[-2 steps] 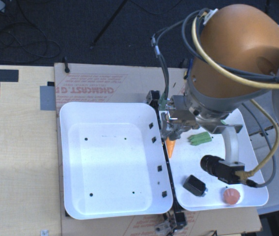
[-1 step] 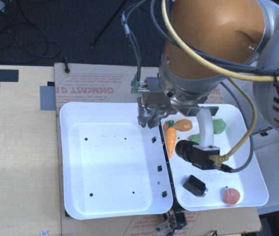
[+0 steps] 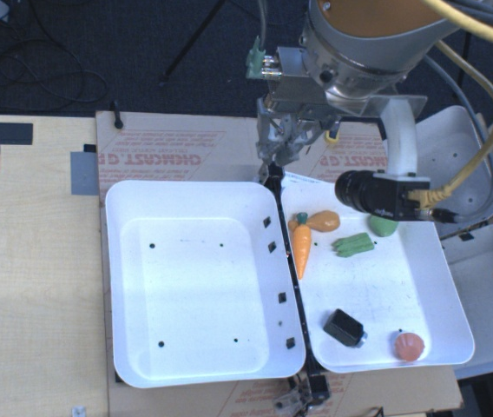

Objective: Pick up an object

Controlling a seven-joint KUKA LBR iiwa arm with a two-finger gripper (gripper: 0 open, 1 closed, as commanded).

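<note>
- The arm (image 3: 385, 24), grey with an orange band at the top, is looming nearest the camera, hanging over the far edge of the bench (image 3: 21, 259).
- Its gripper (image 3: 274, 150) is pointing down just past the far rims of the two bins, above the spot where they meet; whether it is open or closed I cannot tell, and nothing is showing between its tips.
- A black cylinder (image 3: 372, 194) fixed to the arm is jutting over the far edge of the right bin (image 3: 442, 268).
- The carrot (image 3: 300, 247) is lying along the right bin's left edge, green top toward the far side.
- An orange oval piece (image 3: 323, 221) is touching the carrot's top end.
- A green pod (image 3: 352, 245) is resting near the bin's middle, and a round green item (image 3: 383, 226), partly hidden by the cylinder, is lying beyond it.
- A black block (image 3: 345, 327) is sitting toward the near edge.
- A pink-red ball (image 3: 409, 346) is sitting in the near right corner.
- The left bin (image 3: 134, 207) is sitting just beside the right one.
</note>
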